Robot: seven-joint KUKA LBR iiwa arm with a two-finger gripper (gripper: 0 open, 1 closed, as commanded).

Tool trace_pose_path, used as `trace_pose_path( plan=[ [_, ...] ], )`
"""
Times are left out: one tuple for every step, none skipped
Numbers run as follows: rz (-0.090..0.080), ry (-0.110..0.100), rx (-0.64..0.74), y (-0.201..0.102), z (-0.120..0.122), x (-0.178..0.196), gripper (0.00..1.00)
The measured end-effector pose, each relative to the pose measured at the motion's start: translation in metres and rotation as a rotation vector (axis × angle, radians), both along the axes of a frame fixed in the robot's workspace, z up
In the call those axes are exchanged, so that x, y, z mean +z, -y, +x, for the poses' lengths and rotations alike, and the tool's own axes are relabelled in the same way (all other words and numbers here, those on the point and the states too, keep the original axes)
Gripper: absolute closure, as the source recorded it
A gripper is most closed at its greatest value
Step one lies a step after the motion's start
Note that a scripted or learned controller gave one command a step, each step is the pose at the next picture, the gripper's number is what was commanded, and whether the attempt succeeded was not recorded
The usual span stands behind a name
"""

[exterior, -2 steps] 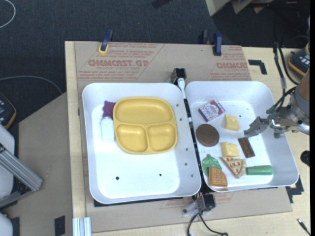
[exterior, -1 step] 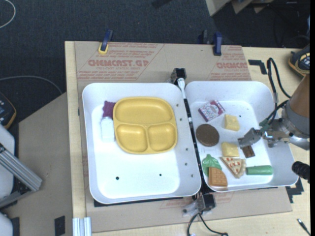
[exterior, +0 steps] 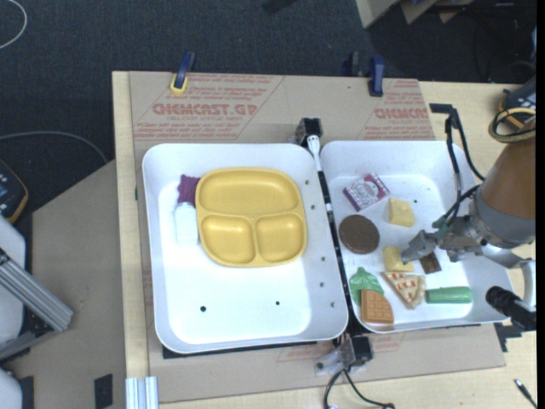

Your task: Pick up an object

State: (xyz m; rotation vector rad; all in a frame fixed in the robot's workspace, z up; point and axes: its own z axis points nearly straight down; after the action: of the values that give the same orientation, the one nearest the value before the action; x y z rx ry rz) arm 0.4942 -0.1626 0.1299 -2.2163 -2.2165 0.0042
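We're eyeing the small brown block [exterior: 431, 264] in the right bin [exterior: 426, 156], toward the bench's right edge. The claw [exterior: 423, 250] hovers over it; can't tell if it's open. Looks light, rigid plastic, so pinch its flat sides.

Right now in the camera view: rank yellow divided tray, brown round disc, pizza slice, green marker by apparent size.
1. yellow divided tray, clearly largest, in the left bin
2. brown round disc
3-4. pizza slice and green marker: look about alike, so unranked.
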Motion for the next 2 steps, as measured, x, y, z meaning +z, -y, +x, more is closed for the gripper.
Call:
trace_pose_path(
  plan=[
    [-0.005,0.011,-0.003,0.002,0.002,-0.043,0.00],
    [-0.009,0.018,-0.004,0.003,0.003,-0.031,1.00]
  ],
)
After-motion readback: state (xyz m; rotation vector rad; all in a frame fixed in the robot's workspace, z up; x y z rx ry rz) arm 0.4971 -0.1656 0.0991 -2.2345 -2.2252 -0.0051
